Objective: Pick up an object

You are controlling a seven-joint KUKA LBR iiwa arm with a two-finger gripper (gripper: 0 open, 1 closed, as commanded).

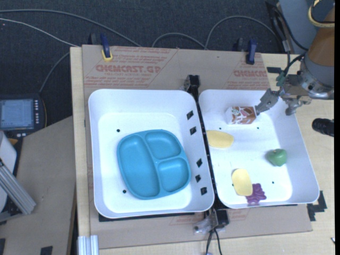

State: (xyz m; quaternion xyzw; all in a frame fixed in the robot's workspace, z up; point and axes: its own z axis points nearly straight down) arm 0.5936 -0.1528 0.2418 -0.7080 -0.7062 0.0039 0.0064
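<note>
Right bin (305, 166): the object nearest the gripper (277, 104) is a small white packet (241, 115) with a brown-red print, lying flat in the bin's upper part. Its long axis runs roughly left-right across the view, the right end pointing at the nearer finger. Gripper sits over the bin's upper right corner, one finger (265, 102) slanting down-left with its tip just beside the packet's right end; can't tell if they touch. The two fingers stand spread apart, nothing between them. Same bin also has a pale yellow oval piece (219, 139) below-left of the packet, a green round item (277, 156) towards the right wall, a yellow piece (241, 181) touching a purple item (256, 194) near the front edge. Left bin (101, 142) holds a blue divided plate (153, 163).
</note>
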